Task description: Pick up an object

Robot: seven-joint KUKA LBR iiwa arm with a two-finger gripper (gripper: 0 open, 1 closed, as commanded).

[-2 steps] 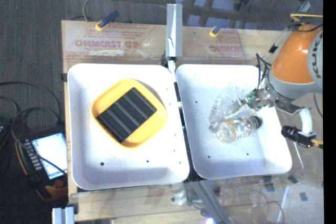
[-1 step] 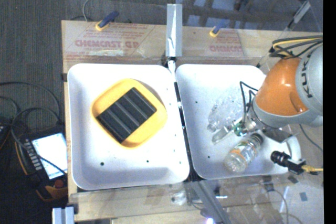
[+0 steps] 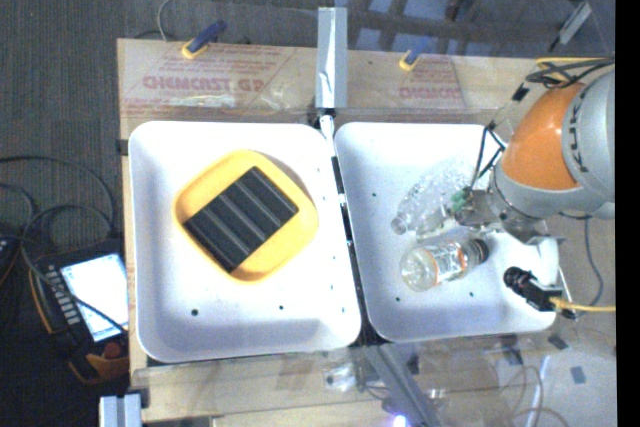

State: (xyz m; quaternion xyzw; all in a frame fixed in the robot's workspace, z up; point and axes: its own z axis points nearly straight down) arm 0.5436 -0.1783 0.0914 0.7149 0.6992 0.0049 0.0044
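Two shallow white bins sit side by side on the table (image 3: 135, 90), which is covered with a brownish board bearing faded red print. The left bin (image 3: 160, 315) holds a yellow, rounded-square object with a black ribbed top (image 3: 245, 213), lying turned at an angle near the bin's middle. The right bin (image 3: 385, 305) holds two clear things: a crumpled clear plastic bottle (image 3: 428, 197) toward the centre, and just below it a small clear bottle with an orange label (image 3: 440, 263), lying on its side with its dark cap pointing right. The two look very near each other, perhaps touching.

The arm (image 3: 560, 150) comes in from the right, its orange band over the right bin's far edge. The pincer (image 3: 478, 208) sits low at the right end of the crumpled bottle, just above the capped end of the labelled bottle. Whether it is wide, narrow or gripping anything cannot be told, for the wrist hides it

A yellow and blue clamp (image 3: 203, 38) and a smaller yellow clamp (image 3: 409, 60) pin the board's far edge
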